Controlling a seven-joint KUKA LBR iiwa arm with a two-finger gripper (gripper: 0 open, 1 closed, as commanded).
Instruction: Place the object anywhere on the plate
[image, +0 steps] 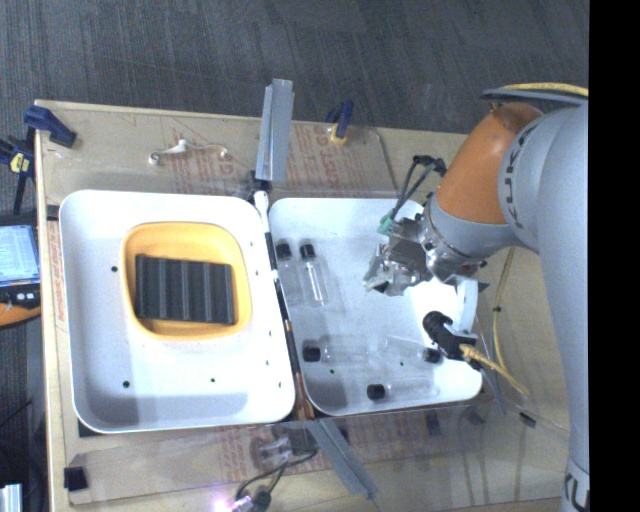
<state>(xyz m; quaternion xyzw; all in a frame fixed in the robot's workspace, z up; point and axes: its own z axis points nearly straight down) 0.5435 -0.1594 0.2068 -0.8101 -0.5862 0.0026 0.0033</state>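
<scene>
At the far left, the left bin (80, 300) holds a yellow plate (187, 277) with a dark ribbed insert at its centre; the plate is set well inside the bin walls, presumably so that a drop anywhere above it lands on target. Nothing is seen resting on the plate, so the placing is judged not yet done.

Across the divider, the right bin (350, 225) carries several clear vials with black caps (hard to count, since the glass nearly vanishes against the white floor). One vial (312, 275) lies lengthwise near the divider with a second black cap (283, 250) just beside it; others lie along the bin's lower part, among them a cap (311, 352) at lower left and a cap (376, 392) close to the front wall. These scattered vials are taken to be the candidate objects, all well apart from the plate.

Further right, the gripper (392, 265) hangs over the right bin's upper right area, below the arm's orange band (480, 170). Its tips are lost in a tangle of metal and glare, so whether anything is held, or how wide it stands, cannot be told. The arm's bulk also hides the bin's right wall.
</scene>
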